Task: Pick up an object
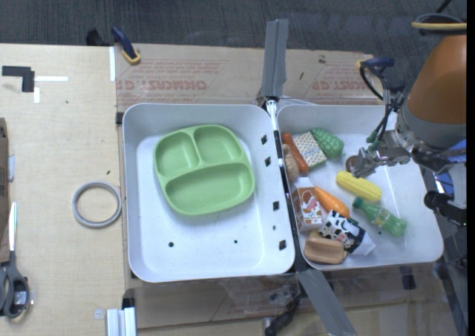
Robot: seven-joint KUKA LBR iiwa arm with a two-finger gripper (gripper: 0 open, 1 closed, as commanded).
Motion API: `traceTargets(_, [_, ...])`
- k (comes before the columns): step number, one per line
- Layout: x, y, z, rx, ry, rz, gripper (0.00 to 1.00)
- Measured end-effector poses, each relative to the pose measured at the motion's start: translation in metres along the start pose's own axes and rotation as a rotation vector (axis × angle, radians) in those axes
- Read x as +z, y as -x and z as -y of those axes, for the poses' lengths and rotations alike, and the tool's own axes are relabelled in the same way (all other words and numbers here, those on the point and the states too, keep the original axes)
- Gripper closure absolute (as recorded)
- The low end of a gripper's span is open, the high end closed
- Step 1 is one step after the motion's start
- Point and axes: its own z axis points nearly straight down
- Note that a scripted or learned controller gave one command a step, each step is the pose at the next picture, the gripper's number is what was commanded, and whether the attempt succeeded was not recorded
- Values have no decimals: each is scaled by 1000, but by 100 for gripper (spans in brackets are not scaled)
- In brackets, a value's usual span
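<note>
Two bins (141, 201) face you. Your gripper (361, 165) hangs low in the right one, just above the corn (358, 185) at its upper end; whether it touches cannot be told. How the jaws stand cannot be told either. Nothing shows between them. Close by lie a green bottle (380, 218), carrot (331, 200) and bread (324, 251). A green tray (204, 169) sits in the left bin.

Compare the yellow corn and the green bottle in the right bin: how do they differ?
Colour: the corn is yellow; the bottle is green. Position: the corn lies nearer the bin's middle, just below the gripper; the bottle lies below and right of the corn, closer to the bin's near edge. Surface: the corn looks bumpy, the bottle smoother and shiny. Both lie on their sides in the right bin, angled alike.
</note>
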Motion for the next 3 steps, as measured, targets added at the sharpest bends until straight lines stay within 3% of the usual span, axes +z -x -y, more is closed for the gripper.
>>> traceTargets(1, [0, 0, 0, 0, 0, 0, 0])
traceTargets(2, [120, 39, 2, -134, 0, 0, 0])
traceTargets(3, [111, 40, 1, -132, 0, 1, 100])
